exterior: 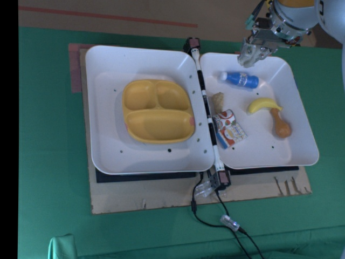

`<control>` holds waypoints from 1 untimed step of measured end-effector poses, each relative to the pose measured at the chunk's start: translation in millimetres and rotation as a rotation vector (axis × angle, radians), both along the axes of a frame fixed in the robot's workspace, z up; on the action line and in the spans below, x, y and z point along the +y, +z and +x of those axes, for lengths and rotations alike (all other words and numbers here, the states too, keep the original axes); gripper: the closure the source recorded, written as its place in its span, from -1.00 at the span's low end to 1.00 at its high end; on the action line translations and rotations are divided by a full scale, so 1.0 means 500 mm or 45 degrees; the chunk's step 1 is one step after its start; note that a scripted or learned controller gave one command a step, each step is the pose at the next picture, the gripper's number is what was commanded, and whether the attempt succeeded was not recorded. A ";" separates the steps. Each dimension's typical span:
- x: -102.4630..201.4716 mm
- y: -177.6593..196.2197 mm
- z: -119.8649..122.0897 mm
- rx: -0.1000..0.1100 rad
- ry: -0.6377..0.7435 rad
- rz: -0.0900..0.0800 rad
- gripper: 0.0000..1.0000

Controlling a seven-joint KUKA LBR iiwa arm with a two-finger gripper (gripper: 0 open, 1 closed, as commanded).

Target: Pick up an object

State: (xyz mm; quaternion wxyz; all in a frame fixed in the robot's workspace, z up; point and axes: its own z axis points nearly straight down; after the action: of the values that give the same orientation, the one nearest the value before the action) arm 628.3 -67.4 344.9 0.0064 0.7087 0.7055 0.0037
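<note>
The right bin (pixel 302 144) holds a blue bottle with a white cap (pixel 240 79), a yellow banana (pixel 262 106), a brown drumstick-shaped piece (pixel 280 125), a red and white snack packet (pixel 229 128) and a small tan lump (pixel 218 101). My gripper (pixel 249 58) hangs above the far edge of this bin, a little beyond the blue bottle, with nothing seen between its fingers.
The left bin (pixel 102 117) carries a yellow divided plate (pixel 157 110). A black hinge strip (pixel 205 99) runs between the bins. Cables (pixel 229 223) trail over the green cloth at the front.
</note>
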 end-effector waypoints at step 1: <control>0.082 0.003 0.072 -0.001 0.000 -0.001 1.00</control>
State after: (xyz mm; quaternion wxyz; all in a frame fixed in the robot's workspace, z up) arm 664.3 -26.2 346.5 0.0070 0.7087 0.7054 0.0037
